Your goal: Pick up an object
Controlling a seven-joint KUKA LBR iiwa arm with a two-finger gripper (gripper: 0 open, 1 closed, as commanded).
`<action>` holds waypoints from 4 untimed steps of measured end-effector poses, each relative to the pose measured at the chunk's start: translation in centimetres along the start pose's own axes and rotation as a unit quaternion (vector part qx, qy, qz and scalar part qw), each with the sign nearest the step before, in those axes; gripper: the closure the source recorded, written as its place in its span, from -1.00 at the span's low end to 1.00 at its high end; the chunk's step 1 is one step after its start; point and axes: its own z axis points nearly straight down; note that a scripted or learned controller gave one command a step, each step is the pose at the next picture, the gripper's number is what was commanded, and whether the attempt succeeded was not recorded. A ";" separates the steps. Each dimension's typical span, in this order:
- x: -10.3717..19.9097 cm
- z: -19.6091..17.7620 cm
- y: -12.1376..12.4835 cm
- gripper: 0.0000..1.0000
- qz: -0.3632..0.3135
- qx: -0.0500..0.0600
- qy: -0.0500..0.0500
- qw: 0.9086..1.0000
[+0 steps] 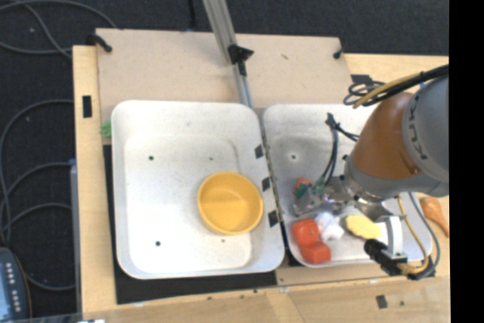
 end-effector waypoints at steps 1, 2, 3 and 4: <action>0.1 -1.3 0.3 1.00 0.003 -0.004 0.002 1.000; -0.2 -7.5 0.0 1.00 -0.002 -0.005 0.000 1.000; -0.4 -11.8 0.3 1.00 -0.002 -0.006 0.000 1.000; -0.6 -16.9 0.4 1.00 -0.003 -0.006 0.000 1.000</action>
